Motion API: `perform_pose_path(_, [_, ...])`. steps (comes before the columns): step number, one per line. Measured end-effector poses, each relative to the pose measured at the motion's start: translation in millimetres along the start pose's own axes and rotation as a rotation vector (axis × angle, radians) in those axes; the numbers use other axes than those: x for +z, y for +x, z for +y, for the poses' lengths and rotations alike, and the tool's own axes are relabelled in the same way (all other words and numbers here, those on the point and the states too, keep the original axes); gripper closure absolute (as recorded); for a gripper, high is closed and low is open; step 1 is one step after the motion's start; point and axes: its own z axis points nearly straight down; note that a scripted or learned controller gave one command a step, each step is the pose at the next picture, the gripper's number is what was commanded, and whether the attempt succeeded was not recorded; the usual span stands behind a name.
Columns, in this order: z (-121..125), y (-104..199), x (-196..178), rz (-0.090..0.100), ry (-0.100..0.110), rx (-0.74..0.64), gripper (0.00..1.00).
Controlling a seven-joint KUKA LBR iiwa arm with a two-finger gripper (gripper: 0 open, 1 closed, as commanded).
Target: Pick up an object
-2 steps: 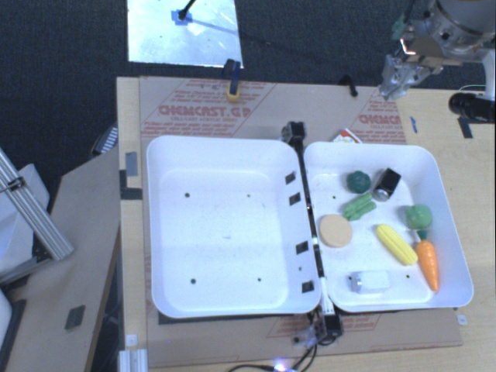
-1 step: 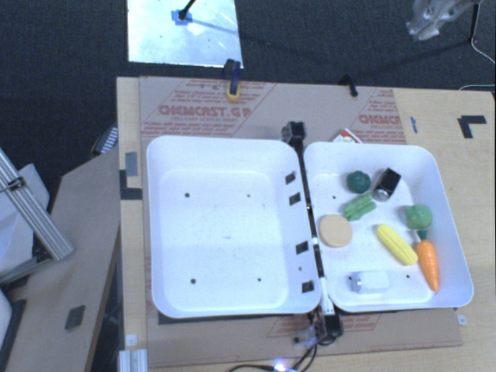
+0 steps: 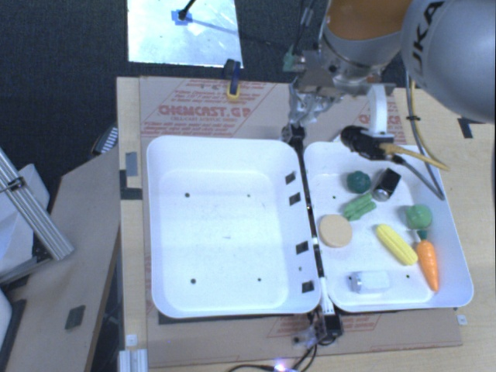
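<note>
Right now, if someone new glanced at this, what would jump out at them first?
Probably the big grey arm with its orange band, looming over the far edge of the bins. Next, the right bin with its bright clutter: an orange carrot and yellow corn near the right wall, a tan disc by the divider.

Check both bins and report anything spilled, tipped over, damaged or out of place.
Nothing stands out. The toys all lie inside the right bin: corn, carrot, tan disc, green pieces and a small white item. None hangs over a rim. The gripper sits at the bins' far edge.
</note>
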Motion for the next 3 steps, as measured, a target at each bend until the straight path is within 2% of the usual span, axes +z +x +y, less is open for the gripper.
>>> perform_pose_path(1, [-36,102,-70,0.003,-0.023,-0.002,1.00])
perform_pose_path(2, [-67,147,-191,0.005,-0.030,0.003,1.00])
perform_pose_path(3, [-122,146,-41,-0.008,0.000,0.009,1.00])
